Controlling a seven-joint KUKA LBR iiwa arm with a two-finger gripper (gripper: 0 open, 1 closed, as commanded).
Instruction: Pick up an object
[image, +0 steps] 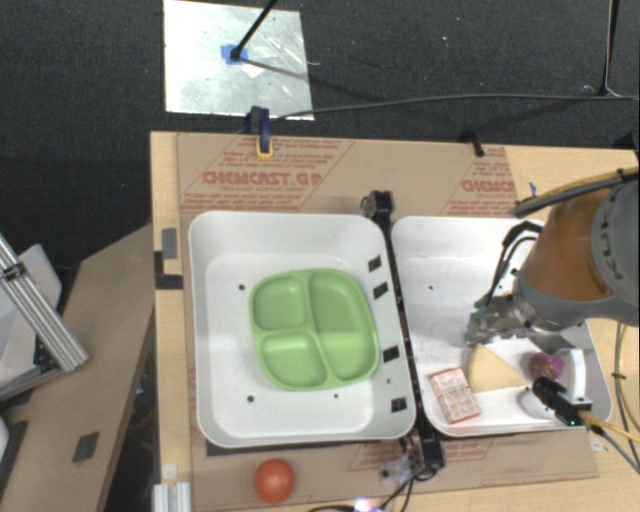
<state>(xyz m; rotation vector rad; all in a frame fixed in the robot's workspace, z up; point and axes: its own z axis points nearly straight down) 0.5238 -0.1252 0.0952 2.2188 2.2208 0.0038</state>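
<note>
Beige wedge-shaped block (492, 371) near right bin (440, 250) front edge, claw (492, 325) just above; claw state: cannot tell. Risk: slanted face slips; red-patterned card packet (455, 394) alongside gets nudged.

1. We see a pale green four-compartment plastic plate (313, 329) in the glossy white left bin (215, 300).
2. The white right bin (440, 270) holds a cream wedge-shaped block (490, 371) and a small red-and-white patterned packet (455, 394).
3. An orange-red ball (273, 480) lies on the tan, red-lettered worktop (300, 175).
</note>
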